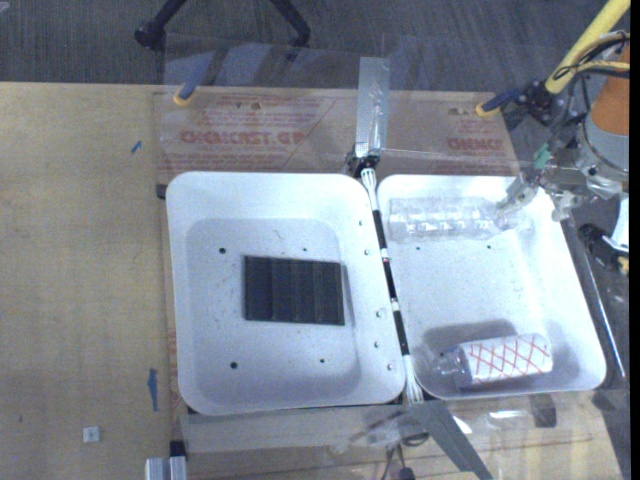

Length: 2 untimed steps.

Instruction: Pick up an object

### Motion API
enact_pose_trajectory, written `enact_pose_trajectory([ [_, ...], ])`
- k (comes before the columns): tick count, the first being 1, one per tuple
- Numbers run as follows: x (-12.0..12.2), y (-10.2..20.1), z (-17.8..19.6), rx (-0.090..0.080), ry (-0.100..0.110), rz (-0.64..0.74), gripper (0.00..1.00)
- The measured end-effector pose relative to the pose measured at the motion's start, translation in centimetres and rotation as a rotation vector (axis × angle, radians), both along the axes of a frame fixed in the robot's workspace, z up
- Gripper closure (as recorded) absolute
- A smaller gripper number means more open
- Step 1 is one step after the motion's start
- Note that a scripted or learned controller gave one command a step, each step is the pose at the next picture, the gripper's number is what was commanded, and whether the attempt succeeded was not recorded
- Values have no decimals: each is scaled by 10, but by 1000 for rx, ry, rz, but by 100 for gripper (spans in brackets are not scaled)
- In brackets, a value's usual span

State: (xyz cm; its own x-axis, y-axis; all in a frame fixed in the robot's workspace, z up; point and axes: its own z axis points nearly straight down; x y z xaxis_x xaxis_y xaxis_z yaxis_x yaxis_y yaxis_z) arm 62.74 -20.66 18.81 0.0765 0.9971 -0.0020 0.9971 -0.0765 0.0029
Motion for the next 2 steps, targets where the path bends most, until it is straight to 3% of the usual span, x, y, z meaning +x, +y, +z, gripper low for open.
enact_pose_trajectory([
  [1,-74,21,8,3,4,-142,0],
  [2,-149,50,-42,4,6,-344,0],
])
